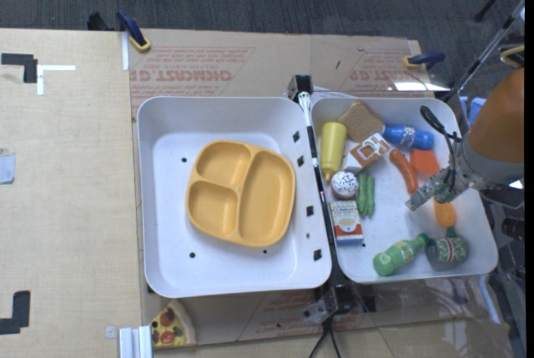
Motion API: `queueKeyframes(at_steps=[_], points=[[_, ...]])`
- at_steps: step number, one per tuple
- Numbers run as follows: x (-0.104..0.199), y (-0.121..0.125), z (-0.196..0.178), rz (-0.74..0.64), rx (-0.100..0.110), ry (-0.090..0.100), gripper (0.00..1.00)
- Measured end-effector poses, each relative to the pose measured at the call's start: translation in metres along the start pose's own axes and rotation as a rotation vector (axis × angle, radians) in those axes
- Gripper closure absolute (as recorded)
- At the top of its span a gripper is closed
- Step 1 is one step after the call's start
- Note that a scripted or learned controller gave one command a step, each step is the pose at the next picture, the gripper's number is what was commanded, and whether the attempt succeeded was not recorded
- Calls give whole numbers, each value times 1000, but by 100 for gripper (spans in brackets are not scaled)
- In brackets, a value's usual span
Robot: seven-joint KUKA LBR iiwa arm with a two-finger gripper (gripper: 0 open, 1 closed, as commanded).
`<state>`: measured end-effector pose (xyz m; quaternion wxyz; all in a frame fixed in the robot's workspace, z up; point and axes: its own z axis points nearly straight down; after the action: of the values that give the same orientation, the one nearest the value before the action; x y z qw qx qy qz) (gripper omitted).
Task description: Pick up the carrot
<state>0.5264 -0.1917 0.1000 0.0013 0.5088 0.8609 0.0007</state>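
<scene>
cardboard (200,68) printed "CHEMCAST GP", mirrored

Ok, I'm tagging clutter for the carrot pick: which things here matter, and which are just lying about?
Job in hand:
carrot
hand
right bin

Lying about:
yellow plate
left bin
bread slice
blue bottle
green bottle
milk carton
pea pod

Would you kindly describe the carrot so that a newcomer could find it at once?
Look in the right bin, at its right side beside the end effector. The carrot is the small orange piece there, stubbier than the long orange-red sausage to its upper left.
</scene>
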Motion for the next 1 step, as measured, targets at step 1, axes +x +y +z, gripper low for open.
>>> queueKeyframes(at_steps=[1], points=[[24, 67, -46, -159, 1, 0, 100]])
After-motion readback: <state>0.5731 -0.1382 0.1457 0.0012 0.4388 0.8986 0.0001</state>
